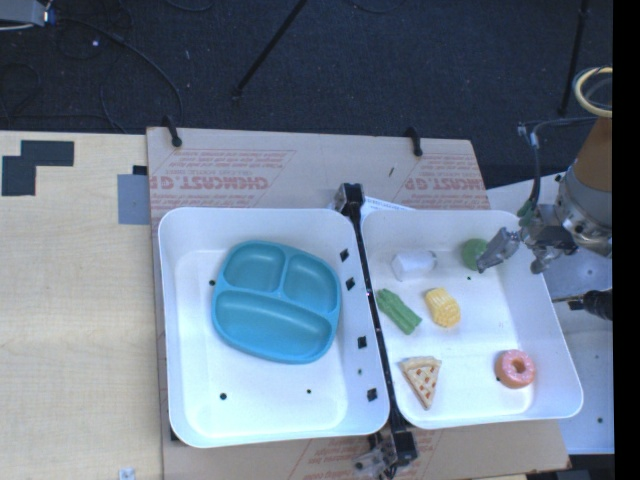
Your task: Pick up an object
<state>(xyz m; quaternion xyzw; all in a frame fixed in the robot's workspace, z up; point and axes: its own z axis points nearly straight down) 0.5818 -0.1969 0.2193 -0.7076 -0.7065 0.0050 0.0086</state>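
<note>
Six items lie loose in your right bin (560, 368): cup (413, 264), green ball (473, 253), bean (398, 310), corn (442, 307), pizza (422, 379), donut (515, 368). Gripper (518, 248): fingers apart, clamping nothing, beside ball. Nothing lifted; the pick remains.

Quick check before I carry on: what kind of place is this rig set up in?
Most likely a robotics lab bench, not a kitchen. Two white bins sit on a cardboard sheet, holding toy food such as a pink donut and a corn cob, and loose cables trail across the dark floor behind.
</note>
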